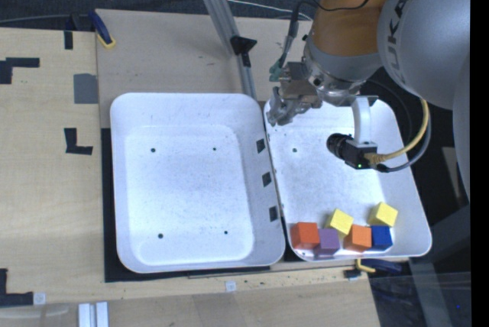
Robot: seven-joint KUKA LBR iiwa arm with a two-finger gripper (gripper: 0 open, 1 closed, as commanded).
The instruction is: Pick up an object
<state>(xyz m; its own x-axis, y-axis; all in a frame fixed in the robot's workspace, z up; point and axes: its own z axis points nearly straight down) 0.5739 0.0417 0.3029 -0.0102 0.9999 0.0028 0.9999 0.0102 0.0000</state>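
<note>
My gripper (280,114) hangs over the far left corner of the right bin (321,165), close to its rim, with the orange and grey arm above it. Several small blocks lie along that bin's near edge: an orange block (306,233), a purple block (329,240), a yellow block (341,221), another orange block (360,237), a blue block (381,237) and a second yellow block (386,213). The gripper is well away from them, at the opposite end of the bin. Nothing shows between the fingers.
The left bin (187,180) lies beside the right one, their rims touching along the middle. A slanted metal bar (218,8) rises behind the bins. A black cable fitting (348,150) hangs from the arm above the right bin's middle.
</note>
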